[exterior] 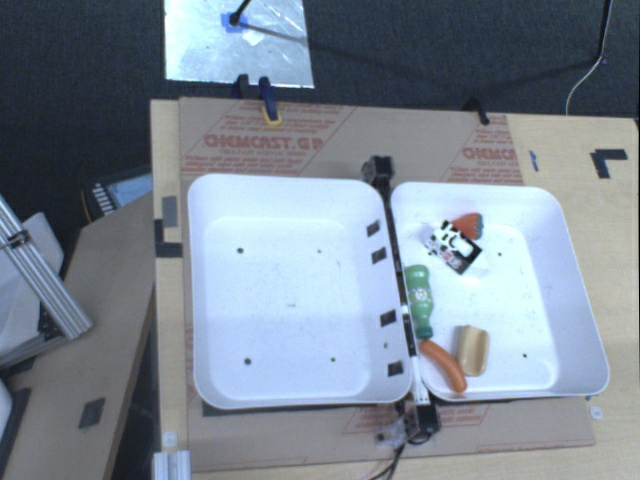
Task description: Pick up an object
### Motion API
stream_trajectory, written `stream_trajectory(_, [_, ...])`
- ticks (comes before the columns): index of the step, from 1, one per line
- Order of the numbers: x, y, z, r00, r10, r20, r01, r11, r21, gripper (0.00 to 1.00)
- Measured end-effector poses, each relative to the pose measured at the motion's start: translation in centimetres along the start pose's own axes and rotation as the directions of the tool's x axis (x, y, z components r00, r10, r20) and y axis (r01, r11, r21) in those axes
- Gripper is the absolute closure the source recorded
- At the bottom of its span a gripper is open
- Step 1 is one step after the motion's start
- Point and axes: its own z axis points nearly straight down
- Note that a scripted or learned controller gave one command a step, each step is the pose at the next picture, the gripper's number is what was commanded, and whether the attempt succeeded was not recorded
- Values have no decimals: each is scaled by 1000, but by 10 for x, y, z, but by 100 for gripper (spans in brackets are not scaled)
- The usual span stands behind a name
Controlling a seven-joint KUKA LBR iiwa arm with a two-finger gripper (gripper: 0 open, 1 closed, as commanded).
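Observation:
The right bin [560, 298] holds several small objects. A green bottle-shaped toy [419, 297] lies against its left wall. Below that toy, an orange carrot-like piece [443, 364] rests by the front left corner, with a tan cylinder [472, 349] just to its right. Near the back of this bin, a black and white object [452, 248] touches an orange-red and blue object [468, 225].
The left bin [290, 288] sits beside the right one, joined by a black clip strip [392, 268]. Both rest on a brown cardboard sheet [300, 138]. A shiny metal plate [238, 28] lies on the dark floor behind. A metal rail [40, 283] stands at far left.

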Motion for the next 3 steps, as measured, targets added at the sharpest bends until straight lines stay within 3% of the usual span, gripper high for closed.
stream_trajectory(3, [0, 2, -35, 1000, -8, 6, 9, 1000, -12, 100])
